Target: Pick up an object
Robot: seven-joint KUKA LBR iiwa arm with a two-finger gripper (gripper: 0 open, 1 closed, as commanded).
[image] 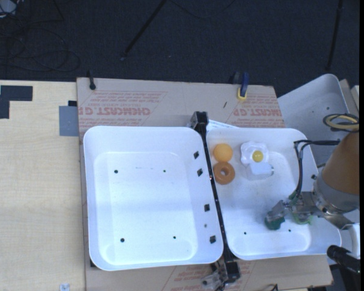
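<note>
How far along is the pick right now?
Done: the arm has reached into the right bin, and the gripper sits low at a green object. In hand: nothing is visibly lifted; whether the fingers hold it is unclear. Left: securing and raising an object. The orange ball, brown ring and fried-egg toy lie untouched.

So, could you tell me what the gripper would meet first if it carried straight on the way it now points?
The gripper points leftward, low in the right white bin, with a small green object at its tip. Beyond that, bare floor, then probably the black divider between the bins; depth is unclear.
</note>
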